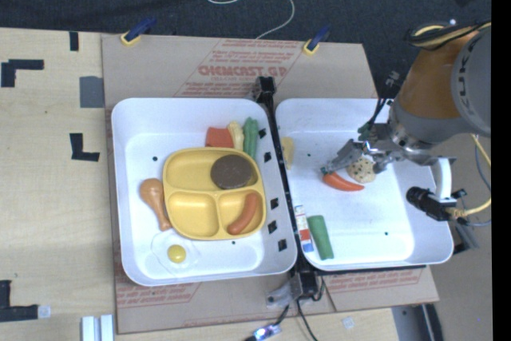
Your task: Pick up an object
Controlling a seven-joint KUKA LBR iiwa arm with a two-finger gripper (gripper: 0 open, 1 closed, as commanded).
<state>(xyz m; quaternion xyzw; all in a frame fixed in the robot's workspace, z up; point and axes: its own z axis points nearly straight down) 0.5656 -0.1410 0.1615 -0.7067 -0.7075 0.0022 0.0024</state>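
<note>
Hand (345, 164) of the arm is seen low in the right bin (399, 251), reached in from the right, with its dark fingertips at the near end of an orange carrot-like piece (343, 182). Whether the fingers are apart or together cannot be told at this slant, and nothing is clearly seen clamped between them. A pale, speckled cookie-like item (363, 168) is placed just beside the wrist, touching or overlapping the orange piece.

No object can be judged as lifted: both pieces appear to rest on the bin floor. The approach seems to be done; the grip and the raise are left.

Elsewhere in the right bin a green block (321, 236) is lying near the front wall. In the left bin (128, 172) a yellow divided tray (192, 208) is found, holding a brown patty (233, 170) and a sausage (246, 213).
</note>
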